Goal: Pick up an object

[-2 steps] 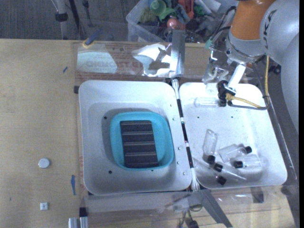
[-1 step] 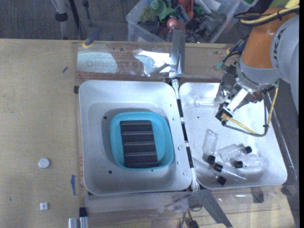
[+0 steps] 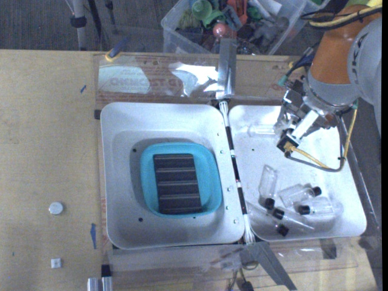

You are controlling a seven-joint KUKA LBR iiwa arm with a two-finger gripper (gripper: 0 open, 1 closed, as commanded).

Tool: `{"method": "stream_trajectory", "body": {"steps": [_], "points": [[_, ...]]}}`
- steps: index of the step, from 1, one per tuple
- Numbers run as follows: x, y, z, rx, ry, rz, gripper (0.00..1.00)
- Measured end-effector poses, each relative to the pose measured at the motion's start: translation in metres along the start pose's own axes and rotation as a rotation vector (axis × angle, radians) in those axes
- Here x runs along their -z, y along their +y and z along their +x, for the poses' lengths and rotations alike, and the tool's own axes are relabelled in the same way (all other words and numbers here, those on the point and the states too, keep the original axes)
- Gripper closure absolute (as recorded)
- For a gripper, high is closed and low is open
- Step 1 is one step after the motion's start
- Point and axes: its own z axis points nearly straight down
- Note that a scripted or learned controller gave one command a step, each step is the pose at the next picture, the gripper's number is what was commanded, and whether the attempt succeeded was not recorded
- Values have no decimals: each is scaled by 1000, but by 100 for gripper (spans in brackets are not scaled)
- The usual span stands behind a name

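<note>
Over the right bin, the end effector (grip state: cannot tell) hangs apart from clear black-capped vials.

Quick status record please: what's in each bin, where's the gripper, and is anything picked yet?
left bin: blue tray holding a dark ridged insert
right bin: clear vials with black caps, clustered at the near end
gripper: above the far part of the right bin, apart from the vials
picked: cannot tell; the vials lie on the bin floor
</note>
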Motion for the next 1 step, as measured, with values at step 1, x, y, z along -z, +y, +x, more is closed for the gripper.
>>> {"method": "stream_trajectory", "body": {"steps": [1], "points": [[6,-5,76,-32,0,-5,100]]}}
